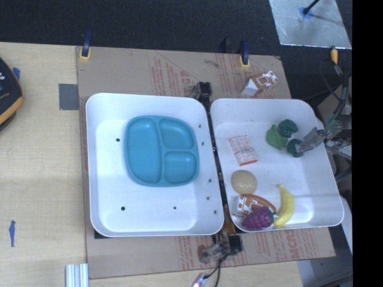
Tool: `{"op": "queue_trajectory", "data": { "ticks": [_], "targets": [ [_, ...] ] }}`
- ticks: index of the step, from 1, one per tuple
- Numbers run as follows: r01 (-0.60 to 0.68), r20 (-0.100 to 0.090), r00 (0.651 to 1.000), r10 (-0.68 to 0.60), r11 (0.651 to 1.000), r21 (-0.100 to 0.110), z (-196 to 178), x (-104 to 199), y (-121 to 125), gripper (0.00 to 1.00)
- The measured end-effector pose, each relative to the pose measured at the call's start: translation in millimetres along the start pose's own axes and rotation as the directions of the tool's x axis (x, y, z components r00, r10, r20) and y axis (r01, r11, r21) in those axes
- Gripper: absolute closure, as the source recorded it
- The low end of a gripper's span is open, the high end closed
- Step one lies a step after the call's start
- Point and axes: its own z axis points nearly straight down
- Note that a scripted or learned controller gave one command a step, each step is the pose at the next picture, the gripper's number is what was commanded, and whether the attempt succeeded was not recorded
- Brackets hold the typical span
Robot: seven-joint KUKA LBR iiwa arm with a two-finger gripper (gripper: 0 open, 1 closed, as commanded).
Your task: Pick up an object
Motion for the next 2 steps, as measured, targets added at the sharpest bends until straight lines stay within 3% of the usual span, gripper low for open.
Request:
{"op": "queue_trajectory", "data": {
  "ticks": [1, 2],
  "targets": [
    [0.000, 0.000, 1.000, 0.000, 1.000, 0.001, 102, -19, -44, 0.00],
    [0.002, 0.001, 1.000, -0.002, 1.000, 0.000, 164, -11, 18, 0.00]
  ]
}}
